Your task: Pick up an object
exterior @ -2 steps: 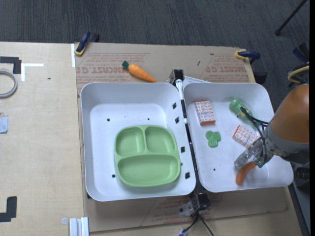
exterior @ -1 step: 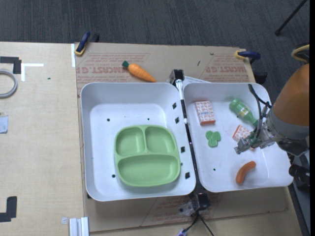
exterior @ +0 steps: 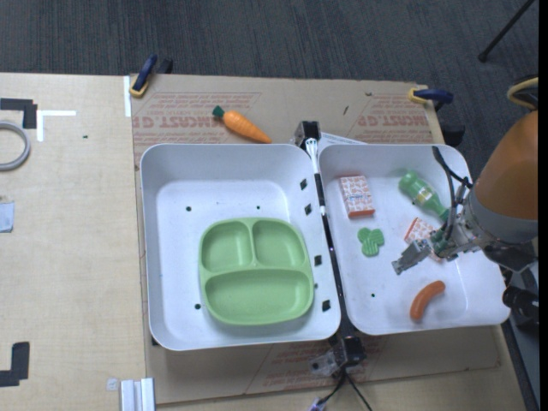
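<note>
Camera view. The bench carried two shallow white bins side by side on a sheet of cardboard [exterior: 282, 114]. The left bin [exterior: 163, 229] held a green divided plate [exterior: 256, 271] with three compartments, lying flat near the bin's middle.

The right bin [exterior: 385, 302] held the loose objects. A small red-and-white box [exterior: 356, 195] lay near the upper left of that bin. A green bottle [exterior: 419, 192] lay on its side toward the upper right. A small green broccoli-shaped piece [exterior: 371, 241] sat near the middle, below the box. A second, smaller red-and-white packet [exterior: 418, 229] lay to the right of the green piece, just beside the gripper. An orange sausage-shaped piece [exterior: 426, 300] lay near the lower edge, apart from the others.

The arm [exterior: 514, 187] reached in from the right, over the right bin's far side. The gripper [exterior: 414, 258] sat low in the right bin, between the small packet above it and the sausage-shaped piece below it. Its dark fingers [exterior: 409, 261] pointed left and down. Whether the fingers were apart or together could not be told, and no object was seen between them.

Outside the bins, a toy carrot [exterior: 243, 124] lay on the cardboard just above the left bin's upper edge. A blue clamp [exterior: 143, 74] gripped the cardboard's upper left corner.
</note>
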